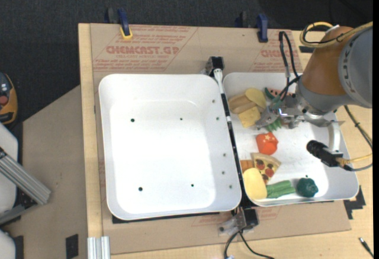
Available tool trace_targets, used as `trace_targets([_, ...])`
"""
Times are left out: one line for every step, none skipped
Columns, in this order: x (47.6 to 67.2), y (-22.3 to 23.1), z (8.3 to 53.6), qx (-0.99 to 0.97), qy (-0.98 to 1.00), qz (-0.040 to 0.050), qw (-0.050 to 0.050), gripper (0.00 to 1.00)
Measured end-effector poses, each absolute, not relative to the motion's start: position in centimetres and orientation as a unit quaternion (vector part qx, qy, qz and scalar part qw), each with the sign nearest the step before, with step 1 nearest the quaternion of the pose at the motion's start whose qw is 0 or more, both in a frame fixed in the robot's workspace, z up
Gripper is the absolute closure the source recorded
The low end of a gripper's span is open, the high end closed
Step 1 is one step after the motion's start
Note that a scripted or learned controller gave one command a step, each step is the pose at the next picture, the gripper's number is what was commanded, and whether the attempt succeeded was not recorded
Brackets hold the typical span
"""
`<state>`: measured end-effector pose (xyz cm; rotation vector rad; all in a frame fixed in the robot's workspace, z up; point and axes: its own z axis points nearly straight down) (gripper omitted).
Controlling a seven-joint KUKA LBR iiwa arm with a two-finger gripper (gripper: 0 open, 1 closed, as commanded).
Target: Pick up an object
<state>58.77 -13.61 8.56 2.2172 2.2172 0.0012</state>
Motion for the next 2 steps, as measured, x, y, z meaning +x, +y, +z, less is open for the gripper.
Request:
trace_targets([58.6, -13.4, 9.5, 0.707, 0.707, 0.0006, 0.002, 1.00])
trace_targets([64.3, -6.7, 19.2, 0.704, 0.710, 0.0059, 0.005, 1.00])
